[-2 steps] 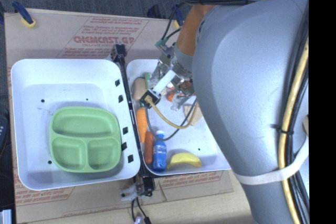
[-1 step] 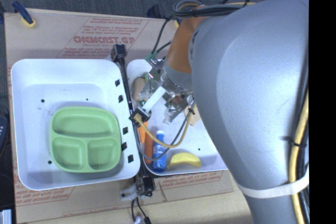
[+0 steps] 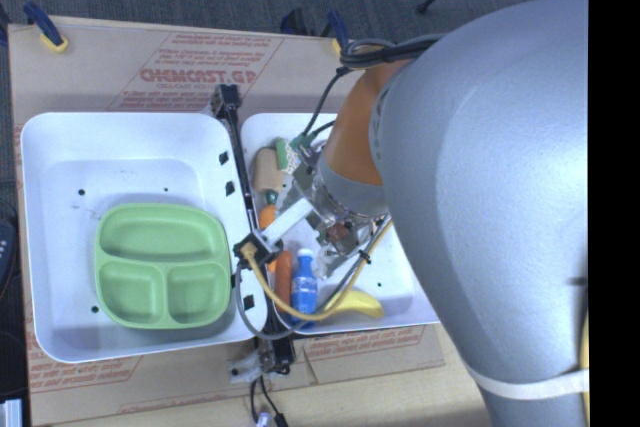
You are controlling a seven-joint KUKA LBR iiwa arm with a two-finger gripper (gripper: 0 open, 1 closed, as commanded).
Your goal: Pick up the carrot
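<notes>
Big and grey, our arm [image 3: 500, 195] fills the right side and reaches down into the right bin [image 3: 400, 287]. We see an orange band [image 3: 352, 140] just above the wrist. Our gripper [image 3: 300, 215] hangs low over the left part of that bin, but we cannot tell if it is spread or pressed together. We see the carrot [image 3: 284, 277] lying in the right bin near the front, just beside a blue bottle [image 3: 305, 283]. We see a yellow banana [image 3: 355, 306] near them. We see a green plate [image 3: 160, 265] with three parts in the left bin [image 3: 50, 215]. Both bins sit on a brown surface [image 3: 150, 55].
</notes>
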